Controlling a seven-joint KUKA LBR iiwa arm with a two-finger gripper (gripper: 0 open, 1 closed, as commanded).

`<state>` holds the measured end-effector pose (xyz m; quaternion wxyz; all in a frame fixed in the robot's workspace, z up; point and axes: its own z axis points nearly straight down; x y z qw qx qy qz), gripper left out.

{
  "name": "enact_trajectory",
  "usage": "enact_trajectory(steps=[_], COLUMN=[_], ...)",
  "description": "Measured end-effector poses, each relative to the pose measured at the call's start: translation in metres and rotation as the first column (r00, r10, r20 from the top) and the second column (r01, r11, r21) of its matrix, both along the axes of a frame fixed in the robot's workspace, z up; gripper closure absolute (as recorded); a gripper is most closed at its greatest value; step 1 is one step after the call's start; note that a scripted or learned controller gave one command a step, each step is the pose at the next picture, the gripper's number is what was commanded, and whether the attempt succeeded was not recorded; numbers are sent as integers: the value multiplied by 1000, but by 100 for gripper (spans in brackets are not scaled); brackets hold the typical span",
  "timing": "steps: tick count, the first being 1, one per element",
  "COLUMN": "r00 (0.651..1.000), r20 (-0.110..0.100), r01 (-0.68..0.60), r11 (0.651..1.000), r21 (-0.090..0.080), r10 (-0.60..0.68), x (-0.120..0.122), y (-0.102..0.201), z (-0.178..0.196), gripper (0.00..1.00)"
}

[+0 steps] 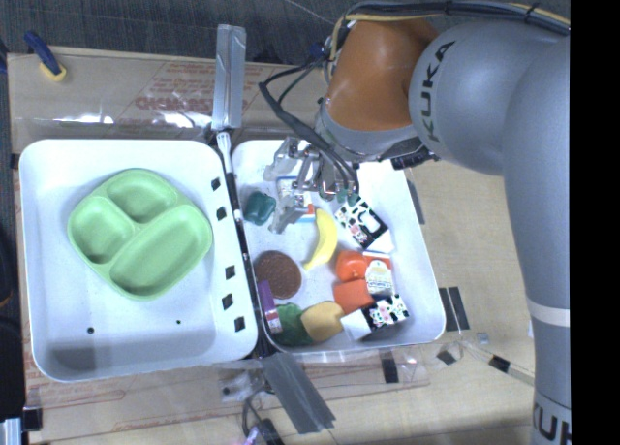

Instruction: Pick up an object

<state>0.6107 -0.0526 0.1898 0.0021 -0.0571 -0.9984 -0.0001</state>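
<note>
Banana lies in the right bin, just right of and nearer than the claw, apparently not touching it. Whether the claw is apart or together cannot be told. A teal block sits just left of the claw, a brown disc nearer.

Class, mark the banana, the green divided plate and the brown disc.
banana (324,238), camera view, middle of its curve
green divided plate (141,231), camera view, central ridge
brown disc (278,273), camera view, centre of its top
</note>
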Motion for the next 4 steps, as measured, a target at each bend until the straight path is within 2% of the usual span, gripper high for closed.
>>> enact_trajectory(steps=[1, 2, 3, 4], r00=[999, 999, 994, 995], r20=[1, 2, 6, 10], r01=[50, -38, 107, 101], r11=[999, 999, 994, 995], r21=[-3, 2, 0, -1], r10=[-50, 38, -107, -101], x=[-68, -64, -46, -44], y=[-133, -63, -38, -38], z=[-55, -99, -97, -86], gripper=[0, 0, 0, 100])
